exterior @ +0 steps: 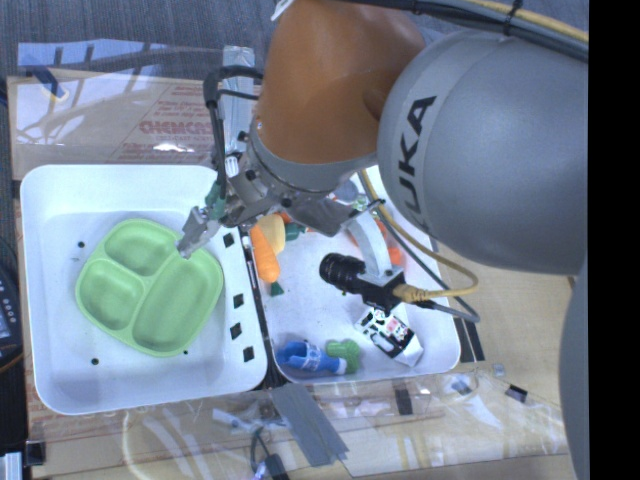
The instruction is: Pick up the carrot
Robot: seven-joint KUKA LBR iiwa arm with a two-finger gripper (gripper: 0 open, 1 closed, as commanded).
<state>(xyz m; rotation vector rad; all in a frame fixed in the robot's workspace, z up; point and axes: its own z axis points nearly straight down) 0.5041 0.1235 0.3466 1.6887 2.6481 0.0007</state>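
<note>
Gripper parked over the bin divider

Two-finger gripper (198, 230), can't tell its state, sits at the green plastic divided plate (150, 286) rim; orange tapered carrot (266, 251) lies beside the right white bin's (440, 353) left wall.

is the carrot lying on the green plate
No, the carrot lies in the right bin beside the divider, while the green plate sits apart from it in the left bin.
</note>
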